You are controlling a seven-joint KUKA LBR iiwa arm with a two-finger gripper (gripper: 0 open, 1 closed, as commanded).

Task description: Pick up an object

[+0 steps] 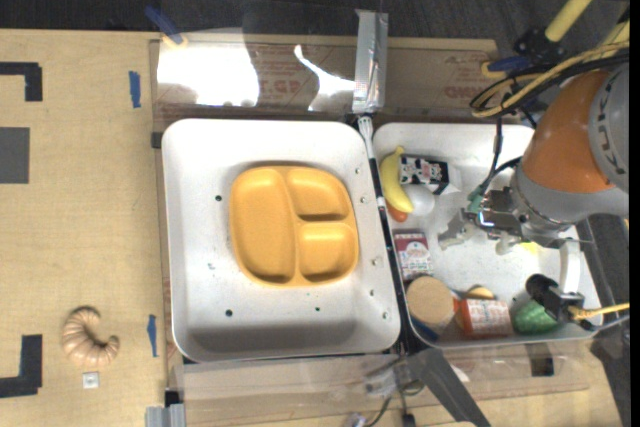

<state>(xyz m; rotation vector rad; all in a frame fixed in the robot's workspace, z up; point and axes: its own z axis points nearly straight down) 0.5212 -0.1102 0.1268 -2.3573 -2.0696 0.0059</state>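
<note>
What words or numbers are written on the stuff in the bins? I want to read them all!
No text is sharp enough to read.
Small card: print is there, but blurred.
Red bottle: label too small to read.
Black-and-white packet: pattern only, nothing legible.
Brown board behind the bins: faint print, blurred.

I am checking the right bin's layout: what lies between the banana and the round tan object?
In the camera view, a small red-and-white packet lies between the banana and the round tan object.

2 white bins (190, 245), 1 yellow tray (293, 223), 1 banana (395, 187), 1 red bottle (483, 317), 1 croissant (90, 335).
</note>
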